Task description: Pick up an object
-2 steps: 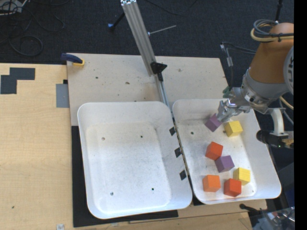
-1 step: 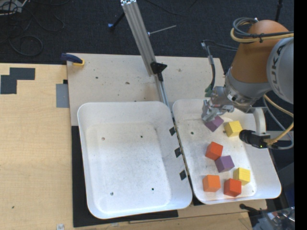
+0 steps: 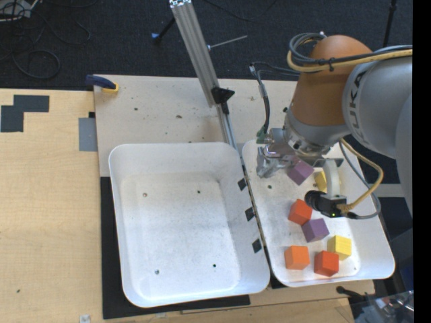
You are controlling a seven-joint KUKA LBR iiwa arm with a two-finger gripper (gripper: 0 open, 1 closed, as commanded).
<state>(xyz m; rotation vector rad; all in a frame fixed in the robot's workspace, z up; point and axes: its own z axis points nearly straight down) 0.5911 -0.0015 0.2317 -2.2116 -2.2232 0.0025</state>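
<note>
A grey KUKA arm with an orange band above its wrist is reaching in from three o'clock, its claw hanging low over the upper end of the right bin, close to the divider between the two white bins. How far the claw is open cannot be told from this angle, and nothing can be seen gripped in it. A purple block is lying just beside the claw at its four o'clock side, with a yellow piece partly hidden behind the arm's cabling. Farther toward six o'clock, a red-orange cube, a second purple cube, an orange cube, a red cube and a yellow cube are sitting clustered on the bin floor. The left bin is lying at nine o'clock on the bench. No brand, label or writing is legible anywhere.
</note>
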